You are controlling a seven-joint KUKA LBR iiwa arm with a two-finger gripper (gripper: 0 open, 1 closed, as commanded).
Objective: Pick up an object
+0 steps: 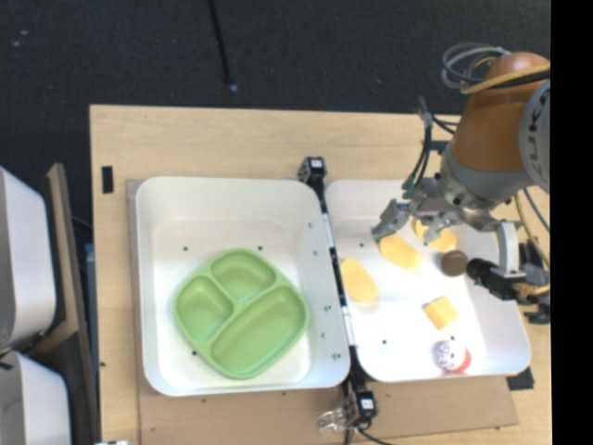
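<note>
Wooden bench [232, 142], pincer [415, 221] partly hiding yellow piece [446, 240]

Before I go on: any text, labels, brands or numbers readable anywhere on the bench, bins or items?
None can be read.
Arm: dark marks on its grey casing, cut off at the edge and too blurred to read.
Small white and red item in the right bin: dark specks, too small to tell.
</note>
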